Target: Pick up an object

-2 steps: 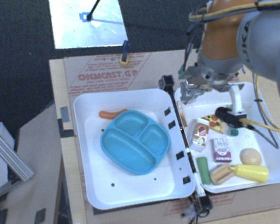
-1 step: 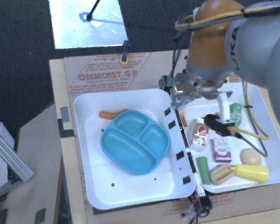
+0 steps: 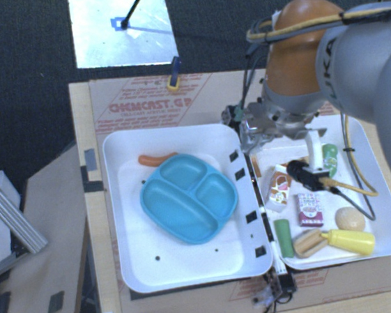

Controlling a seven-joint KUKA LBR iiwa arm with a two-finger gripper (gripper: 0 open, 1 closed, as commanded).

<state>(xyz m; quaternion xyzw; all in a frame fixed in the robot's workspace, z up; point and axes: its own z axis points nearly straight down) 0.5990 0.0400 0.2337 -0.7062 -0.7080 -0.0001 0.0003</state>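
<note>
Wrist and orange band of the arm [image 3: 372,48] cover most of the hand [image 3: 250,130], which hangs over the far left corner of the right bin [image 3: 385,211], close to the wall it shares with the left bin [image 3: 193,261]. Whether the hand is apart or together I cannot tell, and nothing can be seen gripped in it.

Loose things lie in the right bin, well clear of the hand. A small printed carton [image 3: 279,187] lies tilted near the shared wall, with a pink box [image 3: 310,209] just beside it. Nearer the front rim lie a green stick [image 3: 283,238], a brown roll [image 3: 308,242] and a yellow bottle [image 3: 350,240], the last two touching. A pale egg-shaped lump [image 3: 350,219] sits just behind the bottle. A green thing [image 3: 330,158] is half hidden behind the robot's fittings, its kind hard to make out. A thin orange sliver [image 3: 255,164] below the hand is too small to name.

In the left bin a blue divided plate [image 3: 188,197] lies flat, with an orange stick [image 3: 155,159] at its far rim, one end cut off by it. Both bins rest on printed cardboard [image 3: 151,105] on the bench [image 3: 53,203].
</note>
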